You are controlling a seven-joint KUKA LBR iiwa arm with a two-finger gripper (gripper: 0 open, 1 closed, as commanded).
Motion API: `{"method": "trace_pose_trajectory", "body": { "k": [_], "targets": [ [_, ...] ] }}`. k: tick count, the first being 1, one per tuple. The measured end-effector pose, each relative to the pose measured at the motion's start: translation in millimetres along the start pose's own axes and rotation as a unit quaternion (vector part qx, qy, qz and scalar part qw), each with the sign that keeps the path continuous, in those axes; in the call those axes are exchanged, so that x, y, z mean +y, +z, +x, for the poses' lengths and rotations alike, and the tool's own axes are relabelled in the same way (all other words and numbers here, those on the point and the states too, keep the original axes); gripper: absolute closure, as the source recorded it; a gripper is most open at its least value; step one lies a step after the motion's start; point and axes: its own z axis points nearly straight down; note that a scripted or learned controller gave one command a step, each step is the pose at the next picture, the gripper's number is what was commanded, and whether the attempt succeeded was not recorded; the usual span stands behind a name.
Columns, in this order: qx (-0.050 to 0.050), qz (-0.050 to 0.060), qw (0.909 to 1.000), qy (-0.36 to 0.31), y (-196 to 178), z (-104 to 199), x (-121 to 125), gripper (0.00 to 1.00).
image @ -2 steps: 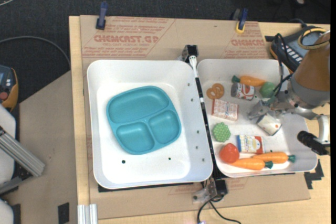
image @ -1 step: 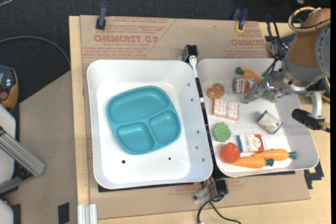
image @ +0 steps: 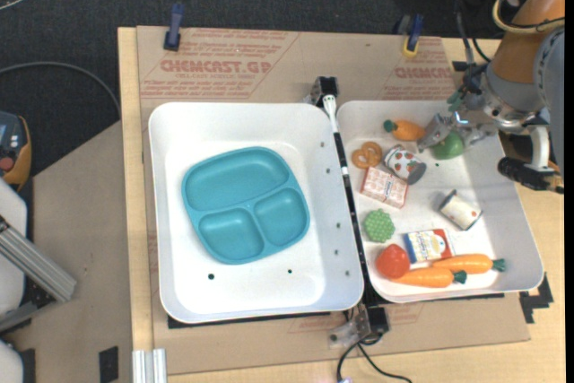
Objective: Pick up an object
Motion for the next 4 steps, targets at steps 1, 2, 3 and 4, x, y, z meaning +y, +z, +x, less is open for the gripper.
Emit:
{"method": "trace_pose_trajectory", "body": {
  "k": [1,2,3,4],
  "targets": [
    [-0.009,-0.013,0.9999,0.003,-12,-4,2,1.0],
    [-0.01,-0.015,0.9998,0.002,-58,77,-9,1.0],
    [-0.013,-0.02,0.9997,0.006,-29,101,1,1.0],
    [-0.012,-0.018,0.9998,0.005,-35,103,-1,1.0]
  ]
}}
